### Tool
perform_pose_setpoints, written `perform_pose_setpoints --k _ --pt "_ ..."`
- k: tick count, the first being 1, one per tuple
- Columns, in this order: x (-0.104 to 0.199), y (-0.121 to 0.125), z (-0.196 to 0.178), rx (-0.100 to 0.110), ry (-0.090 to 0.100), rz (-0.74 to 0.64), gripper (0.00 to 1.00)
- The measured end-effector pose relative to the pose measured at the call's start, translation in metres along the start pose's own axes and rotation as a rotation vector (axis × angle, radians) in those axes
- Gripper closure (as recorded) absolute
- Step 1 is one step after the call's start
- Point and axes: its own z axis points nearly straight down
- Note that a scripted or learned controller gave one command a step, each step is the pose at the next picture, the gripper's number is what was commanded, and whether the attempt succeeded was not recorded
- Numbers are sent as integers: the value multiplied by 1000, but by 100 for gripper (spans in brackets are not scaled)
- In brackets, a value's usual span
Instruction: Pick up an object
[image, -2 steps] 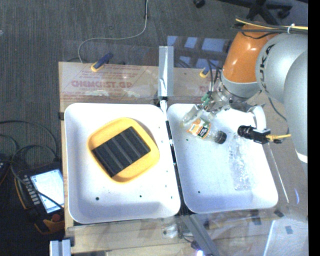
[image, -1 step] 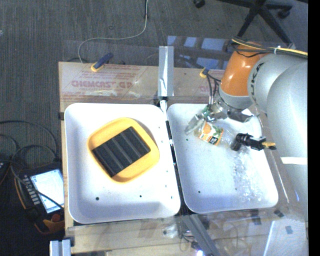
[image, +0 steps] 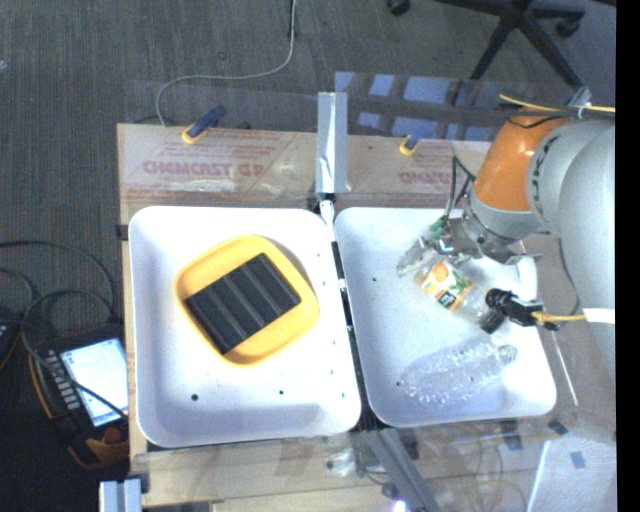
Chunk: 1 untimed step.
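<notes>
Faded red lettering that seems to read "CHEMCAST GP" runs across the clear sheet (image: 215, 168) at the back of the desk, well off beyond the gripper (image: 445, 240), and repeats partly near the gripper, too faint to read.

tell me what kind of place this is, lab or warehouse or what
Most likely a robotics lab or test cell. A grey arm with an orange band reaches over two shallow white bins on a clamped wooden bench, with cables and a handheld control pendant on the carpet.
</notes>
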Motion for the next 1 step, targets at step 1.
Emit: perform_pose_setpoints --k 1 --pt "3 2 -11 -3 3 -2 100"
